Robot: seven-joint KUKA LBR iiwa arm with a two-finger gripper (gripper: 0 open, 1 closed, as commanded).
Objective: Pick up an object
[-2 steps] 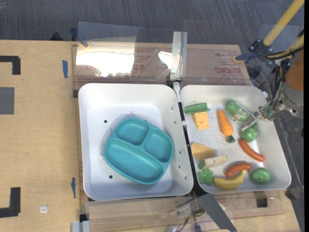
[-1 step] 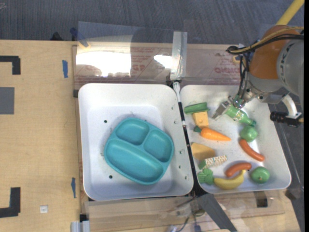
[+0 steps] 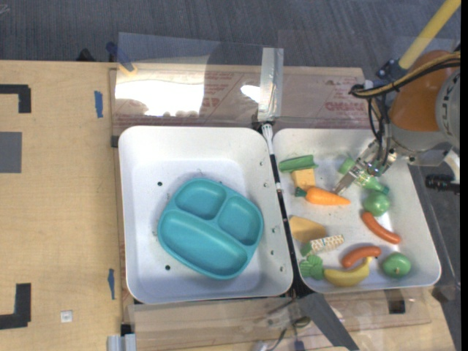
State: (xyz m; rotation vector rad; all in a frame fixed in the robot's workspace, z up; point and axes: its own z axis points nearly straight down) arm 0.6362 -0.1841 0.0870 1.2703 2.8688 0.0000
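Two white bins are sitting side by side on the desk (image 3: 51, 196): the left bin (image 3: 139, 159) is carrying a teal divided plate (image 3: 210, 227), and the right bin (image 3: 420, 225) is holding a scatter of toy food. The hand (image 3: 356, 175) is reaching in from the right of the frame and hanging low over the upper middle of the right bin, its tip just above the thick end of a toy carrot (image 3: 326, 197). How far the hand is spread, and whether it has hold of anything, I cannot tell (the tip is small and blurring into the green pieces around it).

The carrot looks like the piece being gone for. It is lying on its side, pointing right, with a yellow block (image 3: 304, 178) touching its leafy end and a green vegetable (image 3: 295, 163) just above that. A green pepper-like piece (image 3: 376, 202) is sitting just to its right.

To do this step well, I judge the hand should be coming down over the carrot's thick middle and closing across its width, not along it. The taper is risky: a grip near the thin end is likely to be squeezing the piece out sideways. Keeping clear of the yellow block matters too, since a nudge there could be rolling the carrot away.
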